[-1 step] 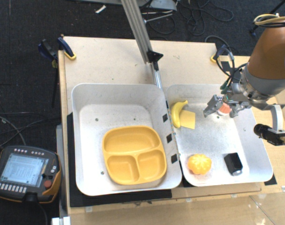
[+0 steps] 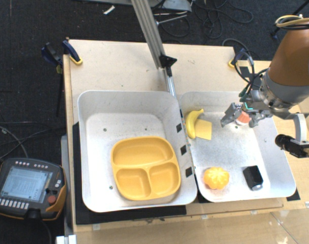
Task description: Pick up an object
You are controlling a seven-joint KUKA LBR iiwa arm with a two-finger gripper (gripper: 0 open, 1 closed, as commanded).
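Counting from my remote seat, I see two white bins. My left bin (image 2: 93, 111) carries one yellow divided tray (image 2: 145, 168) with three compartments. My right bin (image 2: 276, 161) carries one yellow banana (image 2: 193, 119) touching one yellow block (image 2: 203, 129), one orange fruit (image 2: 216, 178) and one small black box (image 2: 253, 177) — four loose items. No writing is legible. My gripper (image 2: 241, 117) hangs over the right bin's far side; something orange-red sits at its tip, but whether it is clamped I cannot tell.
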